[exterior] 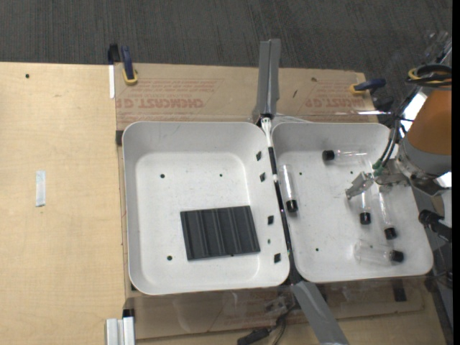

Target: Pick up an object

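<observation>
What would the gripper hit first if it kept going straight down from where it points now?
Probably the clear tube with a black cap lying just below the gripper in the right bin; otherwise the bin floor beside it. Depth is hard to judge from this slanted view.

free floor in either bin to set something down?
Left bin: bare floor behind and left of the black ribbed tray. Right bin: open middle patch between the clear tube at the divider and the gripper. Its right side is crowded with black-capped tubes.

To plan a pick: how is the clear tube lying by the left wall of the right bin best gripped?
Grip the clear tube at mid-length, coming from above, fingers closing across its narrow width. It lies flat, long axis along the right bin's wall, black cap nearest the camera. The wall side looks tight.
</observation>
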Controlling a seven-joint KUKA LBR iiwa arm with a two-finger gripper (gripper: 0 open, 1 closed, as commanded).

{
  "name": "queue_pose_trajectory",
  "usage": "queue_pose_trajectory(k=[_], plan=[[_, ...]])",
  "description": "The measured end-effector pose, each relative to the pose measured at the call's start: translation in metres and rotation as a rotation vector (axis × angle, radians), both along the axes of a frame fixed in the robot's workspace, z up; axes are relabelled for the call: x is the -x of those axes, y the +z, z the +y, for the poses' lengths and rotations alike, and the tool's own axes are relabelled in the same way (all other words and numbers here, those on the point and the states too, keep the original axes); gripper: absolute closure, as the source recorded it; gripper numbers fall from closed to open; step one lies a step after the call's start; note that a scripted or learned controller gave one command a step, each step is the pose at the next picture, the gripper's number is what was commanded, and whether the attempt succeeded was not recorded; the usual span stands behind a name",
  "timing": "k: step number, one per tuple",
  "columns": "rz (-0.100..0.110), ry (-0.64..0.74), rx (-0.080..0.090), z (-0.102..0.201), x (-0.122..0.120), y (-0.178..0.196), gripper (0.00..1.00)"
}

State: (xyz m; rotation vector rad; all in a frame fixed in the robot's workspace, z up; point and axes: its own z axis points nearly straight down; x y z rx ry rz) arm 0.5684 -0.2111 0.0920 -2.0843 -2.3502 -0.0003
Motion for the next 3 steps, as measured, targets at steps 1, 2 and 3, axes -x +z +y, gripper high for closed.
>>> queue_pose_trajectory(k=[1,2,3], plan=[[-0.001,-0.002,0.000,0.000,0.000,0.009,1.00],[0.001,-0.044,0.001,0.067,-0.022,0.071,1.00],[0.002,-0.064,0.001,0.114,-0.024,0.124,1.00]])
